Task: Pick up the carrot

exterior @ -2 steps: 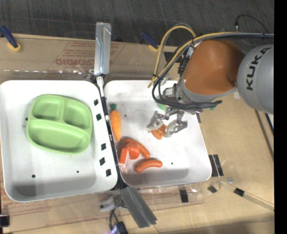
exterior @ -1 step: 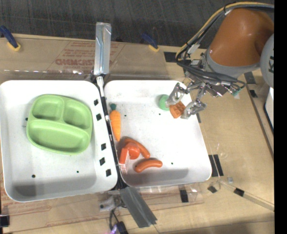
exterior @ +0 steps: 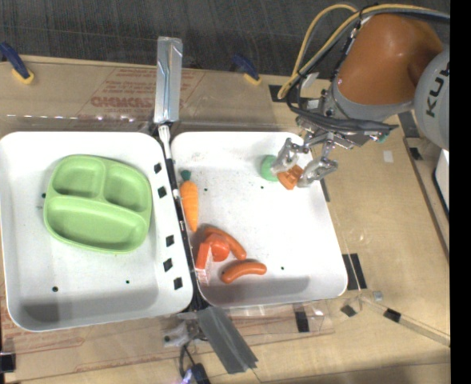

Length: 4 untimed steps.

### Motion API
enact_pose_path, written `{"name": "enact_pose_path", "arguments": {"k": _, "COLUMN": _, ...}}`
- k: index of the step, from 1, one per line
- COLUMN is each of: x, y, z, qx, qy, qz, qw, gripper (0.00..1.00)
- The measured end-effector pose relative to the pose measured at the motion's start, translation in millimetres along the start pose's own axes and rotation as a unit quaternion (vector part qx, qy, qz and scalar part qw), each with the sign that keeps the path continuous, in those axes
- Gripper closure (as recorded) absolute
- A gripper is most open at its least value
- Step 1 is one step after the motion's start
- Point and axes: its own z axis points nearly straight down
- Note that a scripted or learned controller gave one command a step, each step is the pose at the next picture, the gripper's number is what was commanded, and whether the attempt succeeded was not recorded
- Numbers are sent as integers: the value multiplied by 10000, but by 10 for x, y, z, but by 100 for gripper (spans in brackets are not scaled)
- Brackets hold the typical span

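You can see the orange, tapered carrot with a green stub top lying in the right shallow white bin, close against that bin's left wall and roughly midway along it, untouched by the arm. The grey arm's two-finger gripper sits near the far right corner of the same bin, well apart from the carrot. A small orange piece shows between the jaws, so they look clamped on that piece and not on the carrot; just beside it on its left lies a small round green item. Nearer the front edge of the right bin you have a red-orange pepper-like piece and a reddish sausage-shaped item. The left bin carries a light green divided plastic plate. As I judge it, the pick has not begun on the right object: the jaws must let go, cross to the left wall and close on the carrot
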Motion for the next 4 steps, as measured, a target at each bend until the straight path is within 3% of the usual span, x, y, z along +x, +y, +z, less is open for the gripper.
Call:
{"name": "enact_pose_path", "arguments": {"k": 1, "x": -92, "y": -166, "z": 214, "qx": 0, "qy": -3, "qz": -1830, "qw": 9831, "gripper": 100}}
{"name": "enact_pose_path", "arguments": {"k": 2, "x": -236, "y": -135, "z": -72, "qx": -1, "qy": -4, "qz": -3800, "qw": 9250, "gripper": 100}}
{"name": "enact_pose_path", "arguments": {"k": 3, "x": -304, "y": -96, "z": 48, "qx": -19, "qy": -8, "qz": -5806, "qw": 8142, "gripper": 100}}
{"name": "enact_pose_path", "arguments": {"k": 4, "x": -451, "y": -20, "z": 27, "qx": 15, "qy": -5, "qz": -7104, "qw": 7038, "gripper": 100}}
